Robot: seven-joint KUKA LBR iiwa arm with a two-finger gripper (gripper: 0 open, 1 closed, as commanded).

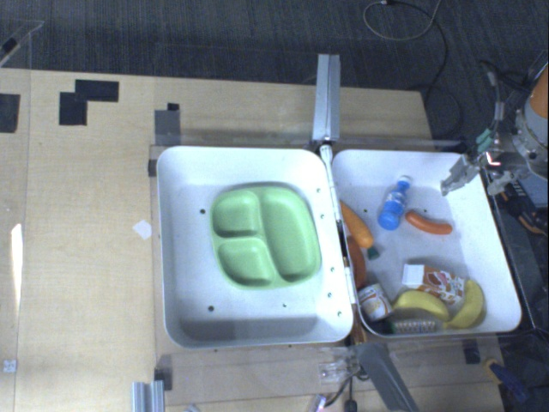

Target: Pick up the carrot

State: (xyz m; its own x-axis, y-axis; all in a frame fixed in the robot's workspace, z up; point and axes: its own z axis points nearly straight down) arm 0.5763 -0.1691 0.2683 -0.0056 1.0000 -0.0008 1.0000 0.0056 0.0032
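Green divided plate point(262, 235) sits in left bin point(180, 230). Right bin point(489, 230) holds blue bottle point(392, 206), sausage point(428, 223), bananas point(446, 304), small can point(374, 301), snack packet point(441, 282).

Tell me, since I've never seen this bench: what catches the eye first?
A green divided plate sits in the middle of the left bin. The right bin holds a jumble: a carrot against its left wall, a blue bottle, a sausage and bananas near its front edge.
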